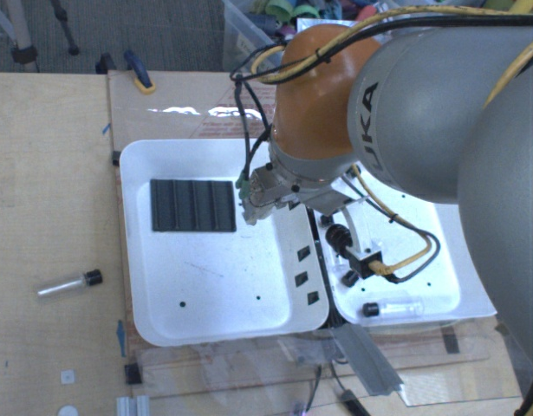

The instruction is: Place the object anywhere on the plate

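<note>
A dark grey, ribbed rectangular plate (193,205) lies flat in the upper part of the left shallow white plastic bin (162,310); nothing rests on its ridged surface. Just beside the plate's right edge hangs the hand (249,204), a small metallic assembly under the arm's orange band (322,85), and whether it is open or closed cannot be told from this slanted view, nor whether anything sits in it. Well apart from the plate, in the lower part of the right white bin (448,284), lies a clear tube-shaped object with a dark cap (392,308), resting on its side near the front wall. Between that tube and the plate, black cable fittings and a yellow hose (396,263) loop down from the arm over the right bin. The bulky grey arm (448,102) covers much of the right bin from above. Far to the left of the plate, outside the bins on the pale wooden bench (41,163), lies a second clear tube with a black cap (69,282), tilted slightly. Beyond the plate, past the bench's far edge, stands a translucent crate of coloured toys (275,7).
</note>
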You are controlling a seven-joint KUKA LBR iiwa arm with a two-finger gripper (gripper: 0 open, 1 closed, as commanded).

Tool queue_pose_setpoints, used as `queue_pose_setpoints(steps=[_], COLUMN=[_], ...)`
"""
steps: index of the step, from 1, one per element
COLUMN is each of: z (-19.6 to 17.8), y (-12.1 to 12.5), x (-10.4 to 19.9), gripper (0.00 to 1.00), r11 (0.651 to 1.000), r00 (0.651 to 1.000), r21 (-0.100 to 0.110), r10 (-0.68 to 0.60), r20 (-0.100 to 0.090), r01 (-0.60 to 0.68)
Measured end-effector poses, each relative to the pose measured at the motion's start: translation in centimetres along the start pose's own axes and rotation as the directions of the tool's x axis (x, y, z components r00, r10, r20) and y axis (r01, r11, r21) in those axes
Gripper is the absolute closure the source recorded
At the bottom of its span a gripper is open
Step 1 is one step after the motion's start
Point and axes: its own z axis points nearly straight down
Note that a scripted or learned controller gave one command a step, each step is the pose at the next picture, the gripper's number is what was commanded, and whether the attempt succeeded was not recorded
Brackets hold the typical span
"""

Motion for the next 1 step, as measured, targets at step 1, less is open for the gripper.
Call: queue_pose_setpoints(steps=[1], z=[1.81], y=[4.48], x=[4.77], gripper=[1.0], r11=[0.87], r00=[0.87], r21=[-0.002], r10=[-0.494], r20=[0.0], r01=[0.494])
